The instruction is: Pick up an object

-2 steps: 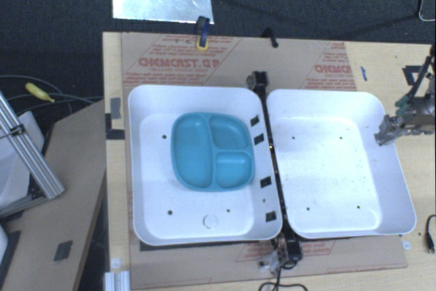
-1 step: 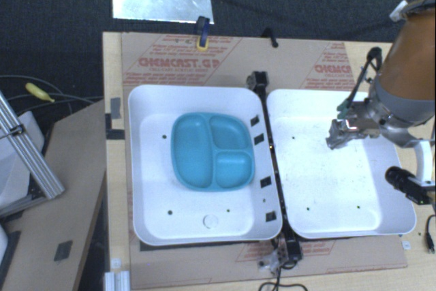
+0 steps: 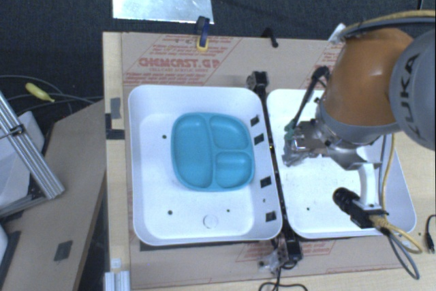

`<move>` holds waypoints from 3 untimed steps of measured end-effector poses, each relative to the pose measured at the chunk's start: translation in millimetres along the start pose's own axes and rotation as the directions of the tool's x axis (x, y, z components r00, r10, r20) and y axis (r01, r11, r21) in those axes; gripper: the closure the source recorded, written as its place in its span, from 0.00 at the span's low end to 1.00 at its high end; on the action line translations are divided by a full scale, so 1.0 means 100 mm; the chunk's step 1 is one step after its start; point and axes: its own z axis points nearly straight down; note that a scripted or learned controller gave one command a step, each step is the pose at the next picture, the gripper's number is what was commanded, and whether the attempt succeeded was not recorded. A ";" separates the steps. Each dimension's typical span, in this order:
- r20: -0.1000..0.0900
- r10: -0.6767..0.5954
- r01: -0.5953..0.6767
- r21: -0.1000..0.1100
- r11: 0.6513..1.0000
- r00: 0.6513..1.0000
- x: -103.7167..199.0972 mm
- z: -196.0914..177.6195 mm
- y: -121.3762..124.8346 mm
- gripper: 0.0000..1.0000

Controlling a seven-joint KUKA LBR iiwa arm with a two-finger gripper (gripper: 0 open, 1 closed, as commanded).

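**Arm hangs over the right bin, blue plate waits in the left**

Here's the grey arm with its orange band, reaching in over the right-hand shallow white bin. The gripper sits low at that bin's left edge, just beside the black divider strip between the two bins. Are the jaws spread or pressed together? Cannot tell; the metal there is a small, dark blur against the white, and nothing is visibly pinched.

The thing worth picking is the turquoise plastic plate with three compartments, lying flat in the middle of the left-hand shallow white bin, just across the divider strip from the gripper and apart from it. A small pale disc lies near that bin's front wall, too faint to name.

My read on the plate: light, stiff, smooth and likely slippery, lying flush so there is little for a finger to get under. The best hold looks like the raised outer rim on the side nearest the divider strip, or one of the ridges between compartments, pinched from straight above.
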 end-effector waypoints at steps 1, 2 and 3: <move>0.002 0.004 -0.004 -0.003 1.000 1.000 0.43 -0.09 0.03 1.00; 0.003 0.008 -0.008 -0.001 1.000 1.000 0.57 -0.02 0.01 1.00; 0.003 0.007 -0.007 0.000 1.000 1.000 0.84 0.12 0.01 1.00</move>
